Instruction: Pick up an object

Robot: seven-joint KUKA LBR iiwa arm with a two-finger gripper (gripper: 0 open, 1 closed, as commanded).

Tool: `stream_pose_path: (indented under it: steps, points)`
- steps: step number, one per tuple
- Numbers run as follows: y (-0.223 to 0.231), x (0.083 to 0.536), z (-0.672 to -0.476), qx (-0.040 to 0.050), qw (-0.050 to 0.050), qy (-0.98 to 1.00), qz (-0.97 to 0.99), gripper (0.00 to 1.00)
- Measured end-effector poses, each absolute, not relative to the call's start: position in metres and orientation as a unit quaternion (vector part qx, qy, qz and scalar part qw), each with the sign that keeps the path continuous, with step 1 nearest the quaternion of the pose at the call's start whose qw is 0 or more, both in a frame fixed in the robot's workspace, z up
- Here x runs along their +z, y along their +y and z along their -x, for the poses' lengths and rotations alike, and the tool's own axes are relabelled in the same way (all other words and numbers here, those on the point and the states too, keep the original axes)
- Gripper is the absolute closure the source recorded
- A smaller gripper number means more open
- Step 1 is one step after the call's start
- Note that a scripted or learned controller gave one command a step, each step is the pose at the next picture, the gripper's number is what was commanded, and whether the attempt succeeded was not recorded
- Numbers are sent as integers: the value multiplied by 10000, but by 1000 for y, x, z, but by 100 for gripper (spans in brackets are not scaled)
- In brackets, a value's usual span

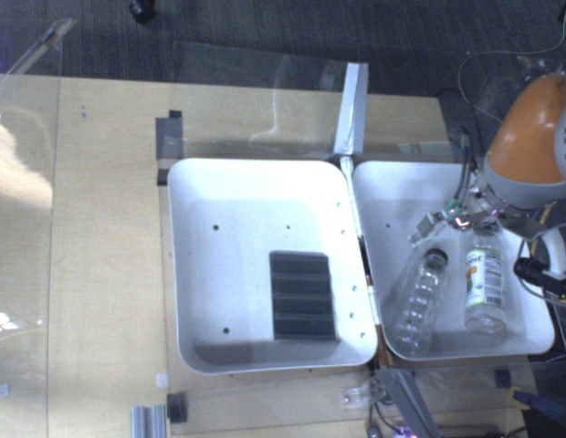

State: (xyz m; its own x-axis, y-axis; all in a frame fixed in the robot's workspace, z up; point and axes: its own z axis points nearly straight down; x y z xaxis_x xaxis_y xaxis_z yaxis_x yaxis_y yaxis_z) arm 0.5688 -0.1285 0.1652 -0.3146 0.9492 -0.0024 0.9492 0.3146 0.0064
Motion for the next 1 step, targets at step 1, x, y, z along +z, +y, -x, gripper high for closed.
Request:
stream_pose_path:
  steps: [1]
  points:
    - [-169, 124, -574, 10, 21, 8259, -5639, 0]
